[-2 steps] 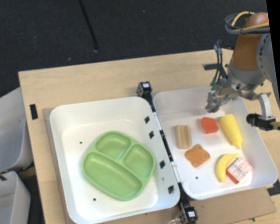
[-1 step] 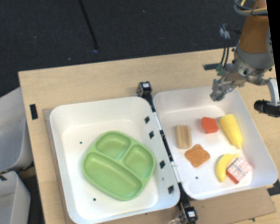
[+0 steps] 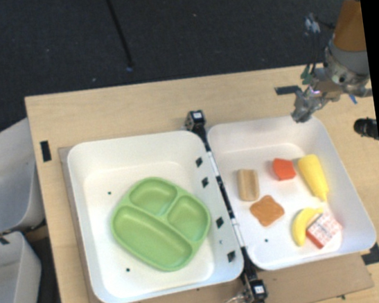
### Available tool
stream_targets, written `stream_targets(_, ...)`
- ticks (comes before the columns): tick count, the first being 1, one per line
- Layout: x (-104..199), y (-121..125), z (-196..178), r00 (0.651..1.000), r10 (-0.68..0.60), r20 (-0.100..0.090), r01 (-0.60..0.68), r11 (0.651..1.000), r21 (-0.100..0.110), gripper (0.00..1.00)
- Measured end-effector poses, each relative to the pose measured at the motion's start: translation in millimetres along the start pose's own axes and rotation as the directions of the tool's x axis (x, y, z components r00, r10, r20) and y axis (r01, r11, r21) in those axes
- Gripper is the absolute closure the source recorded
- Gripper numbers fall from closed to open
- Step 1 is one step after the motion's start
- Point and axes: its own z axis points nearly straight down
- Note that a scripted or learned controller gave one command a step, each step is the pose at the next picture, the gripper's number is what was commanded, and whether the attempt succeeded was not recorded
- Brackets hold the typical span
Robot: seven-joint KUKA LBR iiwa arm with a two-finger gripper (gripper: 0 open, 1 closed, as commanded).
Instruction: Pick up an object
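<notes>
Nearest the camera, at the front of the right bin (image 3: 347,181), a red-and-white patterned block (image 3: 324,230) lies touching a small yellow banana (image 3: 300,226) on its left. Just behind them sit an orange-brown toast-like slab (image 3: 266,210) and, further left, a tan bread-like roll (image 3: 248,184) standing lengthwise. To the right, a yellow corn-like piece (image 3: 313,176) lies lengthwise, with a small red-orange block (image 3: 283,168) just beside its far end. In the left bin (image 3: 80,169), a green divided plate (image 3: 160,223) with three compartments rests flat near the middle. Both bins sit side by side on the tan worktop (image 3: 100,111). Farthest back, the gripper (image 3: 304,111) hangs over the far right corner of the right bin, well apart from every object; nothing lies between it, though whether it is open or closed cannot be told. Above it rises the grey arm with its orange band (image 3: 349,30).
</notes>
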Motion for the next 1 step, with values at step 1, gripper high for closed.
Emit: stream_targets(1, -1.4, 1.0, -29.8, 1.0, -0.003, -0.001, 0.003, 1.0, 0.002, 1.0)
